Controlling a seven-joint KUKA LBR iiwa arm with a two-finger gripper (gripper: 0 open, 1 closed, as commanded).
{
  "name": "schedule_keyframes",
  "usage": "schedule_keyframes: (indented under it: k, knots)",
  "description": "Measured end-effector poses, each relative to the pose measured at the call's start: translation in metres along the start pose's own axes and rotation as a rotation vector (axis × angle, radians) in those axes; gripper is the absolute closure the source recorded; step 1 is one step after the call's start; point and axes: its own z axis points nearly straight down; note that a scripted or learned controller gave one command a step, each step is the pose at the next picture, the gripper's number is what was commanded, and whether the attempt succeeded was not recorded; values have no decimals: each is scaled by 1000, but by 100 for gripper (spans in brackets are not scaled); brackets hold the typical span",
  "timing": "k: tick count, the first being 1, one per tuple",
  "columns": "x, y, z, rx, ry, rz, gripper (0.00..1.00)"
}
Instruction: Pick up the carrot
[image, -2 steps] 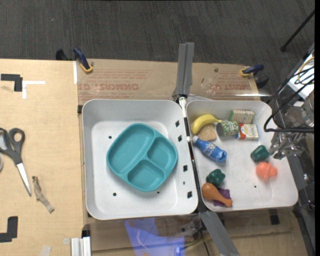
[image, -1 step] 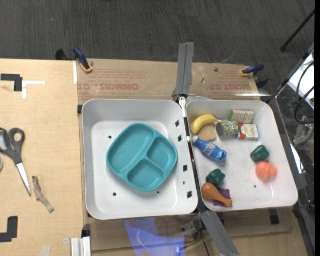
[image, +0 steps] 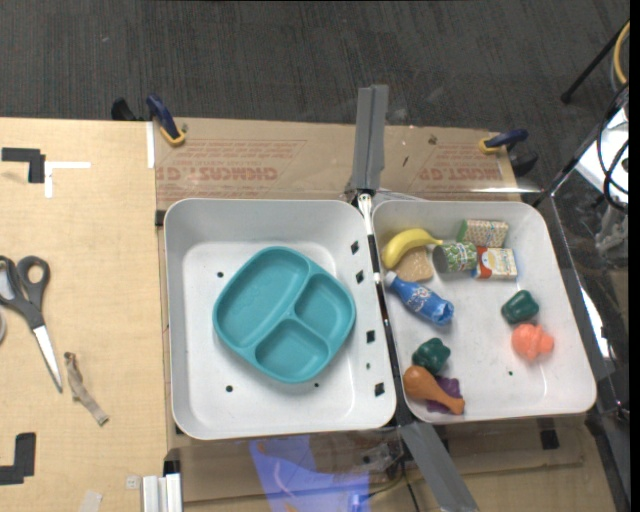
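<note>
A pale wooden bench with cardboard under it carries two white bins; scissors (image: 30, 305) lie at the far left. The left bin (image: 190, 400) holds a teal divided plate (image: 285, 315). The carrot (image: 430, 387) lies in the lower left corner of the right bin (image: 560, 395), touching a purple toy (image: 449, 387), just below a dark green toy (image: 431, 353). A banana (image: 409, 243) and a blue bottle (image: 420, 300) sit higher up. Whether the gripper is open or closed cannot be told.

Partly covered or cut off

The purple piece (image: 449, 388) lies mostly under the orange toy (image: 432, 389) in my right bin (image: 560, 395). The scissors (image: 30, 310) run off the left edge, and print on the small cartons (image: 487, 233) is too small to read.
</note>
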Motion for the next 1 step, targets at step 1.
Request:
schedule_keyframes:
  k: [1]
  knots:
    - [17,46,69,-4,0,-341,100]
